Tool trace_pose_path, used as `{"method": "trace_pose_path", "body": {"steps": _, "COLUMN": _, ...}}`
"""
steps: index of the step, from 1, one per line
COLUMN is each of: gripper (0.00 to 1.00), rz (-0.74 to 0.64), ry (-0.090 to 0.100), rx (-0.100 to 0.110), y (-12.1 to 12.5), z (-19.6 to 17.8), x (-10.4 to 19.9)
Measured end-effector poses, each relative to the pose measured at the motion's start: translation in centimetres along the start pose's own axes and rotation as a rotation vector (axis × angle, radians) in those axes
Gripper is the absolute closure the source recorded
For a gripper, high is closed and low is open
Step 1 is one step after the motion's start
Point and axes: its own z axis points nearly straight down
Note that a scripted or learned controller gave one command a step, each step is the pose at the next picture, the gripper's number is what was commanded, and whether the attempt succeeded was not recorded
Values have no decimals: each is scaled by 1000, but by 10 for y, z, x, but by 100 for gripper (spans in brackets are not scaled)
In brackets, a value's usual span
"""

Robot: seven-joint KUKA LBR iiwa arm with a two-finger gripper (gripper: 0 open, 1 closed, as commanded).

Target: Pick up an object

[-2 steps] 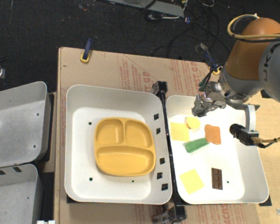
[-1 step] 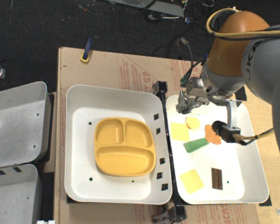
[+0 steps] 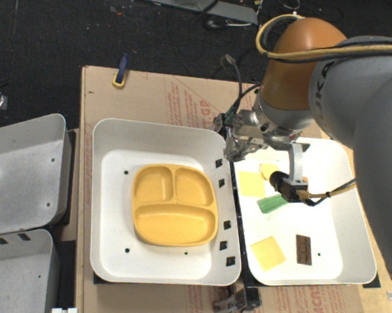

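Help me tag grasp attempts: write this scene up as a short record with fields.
left bin: yellow plate, in the middle
right bin: far square, near square, green piece, brown block
gripper: over the right bin's far-left corner, close to the far square
holding: cannot tell

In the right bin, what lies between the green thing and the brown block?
Nothing: in the camera view, the floor of the right bin is bare from the green thing to the brown block.
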Motion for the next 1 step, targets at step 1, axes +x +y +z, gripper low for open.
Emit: {"method": "trace_pose_path", "body": {"steps": 1, "gripper": 100, "rz": -1, "ry": 1, "rx": 1, "y": -10, "z": 3, "x": 57}}
